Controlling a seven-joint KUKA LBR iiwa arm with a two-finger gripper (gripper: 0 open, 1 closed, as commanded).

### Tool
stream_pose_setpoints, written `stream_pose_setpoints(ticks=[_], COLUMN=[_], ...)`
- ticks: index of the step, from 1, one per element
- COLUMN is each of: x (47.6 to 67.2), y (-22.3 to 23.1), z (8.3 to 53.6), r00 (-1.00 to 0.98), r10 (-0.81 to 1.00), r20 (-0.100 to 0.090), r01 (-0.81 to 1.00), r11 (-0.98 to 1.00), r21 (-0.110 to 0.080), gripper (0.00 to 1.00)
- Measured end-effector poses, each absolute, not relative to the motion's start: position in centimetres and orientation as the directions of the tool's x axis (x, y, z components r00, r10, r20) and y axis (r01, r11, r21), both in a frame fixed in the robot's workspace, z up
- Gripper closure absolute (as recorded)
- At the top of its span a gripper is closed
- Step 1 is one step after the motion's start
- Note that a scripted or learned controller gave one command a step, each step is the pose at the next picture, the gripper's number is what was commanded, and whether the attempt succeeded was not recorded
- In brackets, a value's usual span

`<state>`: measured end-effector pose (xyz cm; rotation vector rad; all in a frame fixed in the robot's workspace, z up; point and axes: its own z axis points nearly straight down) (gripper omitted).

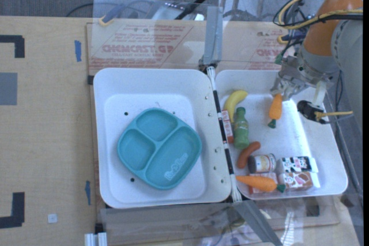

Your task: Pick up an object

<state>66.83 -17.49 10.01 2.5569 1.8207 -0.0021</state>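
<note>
My gripper [282, 92] hangs over the back of the right bin [328, 147], below the grey wrist with the orange band. A small orange carrot [275, 108] with a green tip pointing down sits with its upper end between the fingers, which are shut on it. The carrot hangs nearly upright, right of the banana [235, 102].
The right bin also holds a green bottle [240, 128], a red sausage [249, 152], a small jar [263, 163], a second carrot [259, 183], two cartons [297, 173] and a thin red packet [226, 124]. A teal divided plate [159, 148] lies in the left bin [109, 95].
</note>
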Motion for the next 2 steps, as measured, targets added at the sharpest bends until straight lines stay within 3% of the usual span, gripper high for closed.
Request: stream_pose_setpoints(ticks=[1,2], x=[66.8,66.7], y=[-18.1,-8.0], z=[12.7,23.6], r00=[0.077,0.138], r10=[0.997,0.991], r20=[-0.002,0.000], r01=[0.997,0.990], r11=[-0.077,-0.138], r21=[0.004,0.002], gripper=[1.00,1.00])
